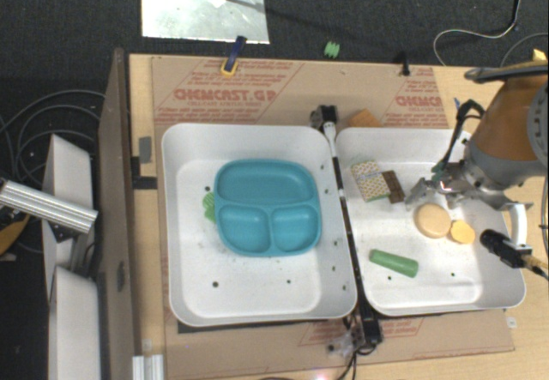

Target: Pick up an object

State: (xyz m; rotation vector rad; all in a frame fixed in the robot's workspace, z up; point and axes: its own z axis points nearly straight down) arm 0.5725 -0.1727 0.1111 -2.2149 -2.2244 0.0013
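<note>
The right bin [480, 288] holds a patterned sponge-like block with a brown edge [376, 182], a pale round disc [433, 220], a smaller orange disc [462, 232] and a green cylinder [394, 262]. My gripper [436, 190] hangs low over this bin, just above the pale disc and right of the patterned block. Its fingers are hard to make out against the bin and the arm. Nothing visibly sits between them.
The left bin [184, 198] carries a teal divided tray [265, 207] with a small green item [208, 203] at its left side. The divider between the bins [340, 198] runs down the middle. Cables and a black fitting [506, 247] lie at the right.
</note>
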